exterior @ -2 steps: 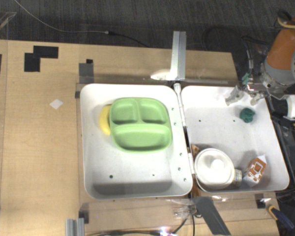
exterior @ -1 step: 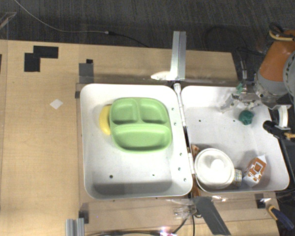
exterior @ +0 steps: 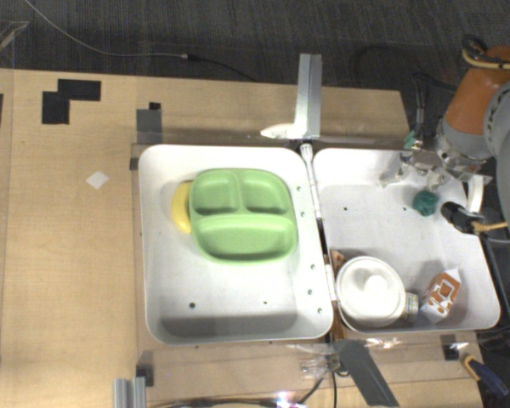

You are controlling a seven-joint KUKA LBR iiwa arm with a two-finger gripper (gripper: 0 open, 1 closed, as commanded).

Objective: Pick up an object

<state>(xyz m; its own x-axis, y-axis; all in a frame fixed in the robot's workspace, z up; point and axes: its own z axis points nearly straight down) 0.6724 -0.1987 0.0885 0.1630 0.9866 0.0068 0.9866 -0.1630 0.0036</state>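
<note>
A: Largest first. What is on the wooden bench (exterior: 59, 253)?

B: Two shallow white plastic bins side by side. Left bin (exterior: 166, 304) fills the centre of the frame; right bin (exterior: 476, 262) sits centre right. A metal divider runs between them.

A: The arm?

B: Grey arm with orange band (exterior: 476, 96), upper right, cut off by the frame edge. Its gripper (exterior: 425, 170) is over the upper right part of the right bin. Whether the fingers are spread or pressed together, I cannot tell; the metal parts blur together.

A: Contents, left bin.

B: One green plastic divided plate (exterior: 240, 214), three compartments, rounded rectangle, long axis running left to right, two small compartments toward the top of the frame. Under its left edge, a yellow object (exterior: 181, 208), mostly hidden; only a curved sliver shows, long axis top to bottom.

A: Right bin.

B: White round bowl (exterior: 370, 290) in the lower left corner, upright, opening up. Just right of it, touching or nearly so, a small brown-and-white patterned packet (exterior: 442, 291), tilted, long axis running from lower left to upper right; its print is too small to read. A greyish end lies between it and the bowl; unclear whether part of the packet.

A: Smallest?

B: A small teal rounded object (exterior: 424, 202), just below the gripper, upper right of that bin. Shape hard to make out; no clear long axis. Not between the fingers as far as shows.
</note>
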